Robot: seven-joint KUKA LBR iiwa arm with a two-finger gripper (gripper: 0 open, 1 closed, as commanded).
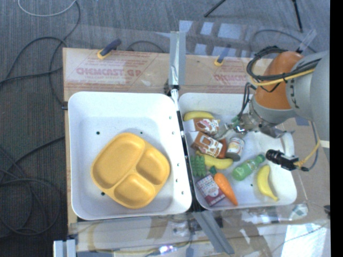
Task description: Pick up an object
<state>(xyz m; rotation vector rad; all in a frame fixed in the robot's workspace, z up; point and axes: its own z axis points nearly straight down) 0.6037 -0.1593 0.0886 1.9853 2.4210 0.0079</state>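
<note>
I am reaching in from the right, and my end effector (242,123) is hovering low over the right bin (284,197), near its far edge, just beside a small jar (235,148); I cannot tell how it is set or whether it is touching anything. The surface (123,71) is carrying both bins side by side. The left bin (86,111) is holding a yellow divided tray (131,169). The right bin is holding a banana (198,115) at its far-left corner, another banana (265,182) by its right edge, a green bottle (247,167), and a carrot (226,188) near its front edge.
</note>
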